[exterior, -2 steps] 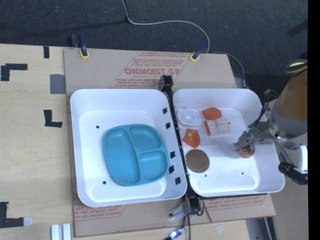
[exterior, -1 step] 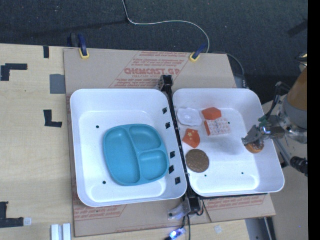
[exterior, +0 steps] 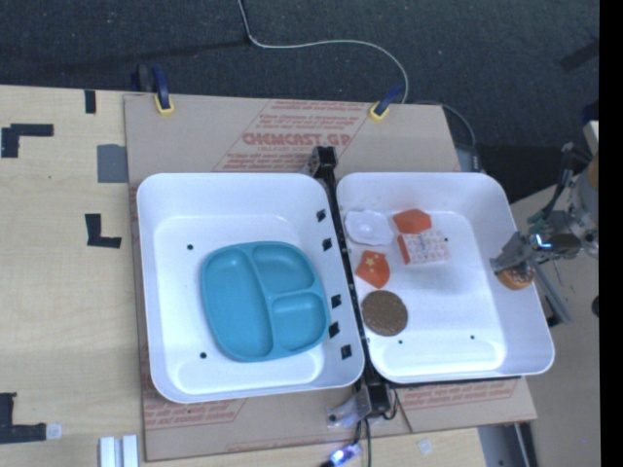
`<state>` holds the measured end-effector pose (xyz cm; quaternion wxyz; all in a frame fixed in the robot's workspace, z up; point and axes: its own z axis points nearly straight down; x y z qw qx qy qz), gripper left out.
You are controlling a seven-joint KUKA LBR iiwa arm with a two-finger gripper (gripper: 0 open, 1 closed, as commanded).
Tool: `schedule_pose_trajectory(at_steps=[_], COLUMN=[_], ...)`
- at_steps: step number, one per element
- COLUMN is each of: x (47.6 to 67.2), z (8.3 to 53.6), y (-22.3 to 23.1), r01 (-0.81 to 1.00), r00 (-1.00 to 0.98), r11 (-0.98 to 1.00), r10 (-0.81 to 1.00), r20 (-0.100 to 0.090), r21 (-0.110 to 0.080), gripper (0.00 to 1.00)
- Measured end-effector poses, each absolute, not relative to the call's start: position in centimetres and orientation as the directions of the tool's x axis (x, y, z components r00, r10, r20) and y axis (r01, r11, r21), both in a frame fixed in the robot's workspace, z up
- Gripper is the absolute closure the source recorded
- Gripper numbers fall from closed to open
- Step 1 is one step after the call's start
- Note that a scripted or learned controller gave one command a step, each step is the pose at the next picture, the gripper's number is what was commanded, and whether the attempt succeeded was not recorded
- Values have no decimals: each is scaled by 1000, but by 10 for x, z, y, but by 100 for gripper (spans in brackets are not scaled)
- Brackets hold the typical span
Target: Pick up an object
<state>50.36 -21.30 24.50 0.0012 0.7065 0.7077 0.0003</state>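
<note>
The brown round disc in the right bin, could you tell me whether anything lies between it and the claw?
Nothing visible does. The claw sits at the right bin's right rim, and bare white floor stretches leftward to the brown round disc; the other items lie farther up.

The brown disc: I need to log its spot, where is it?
The brown disc lies in the right bin, near the divider, just below the orange wedge.

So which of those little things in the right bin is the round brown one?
The brown disc, lowest in that bin near the divider; the others are orange, white or boxy.
</note>
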Motion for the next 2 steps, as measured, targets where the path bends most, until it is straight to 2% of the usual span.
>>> schedule_pose_trajectory(at_steps=[1, 2], x=[501, 512], z=[234, 220], y=[-161, -107], r01=[1000, 1000], r00=[-5, -7], r11=[5, 7], r10=[1000, 1000], r20=[2, 2], r21=[-4, -5], gripper=[100, 100])
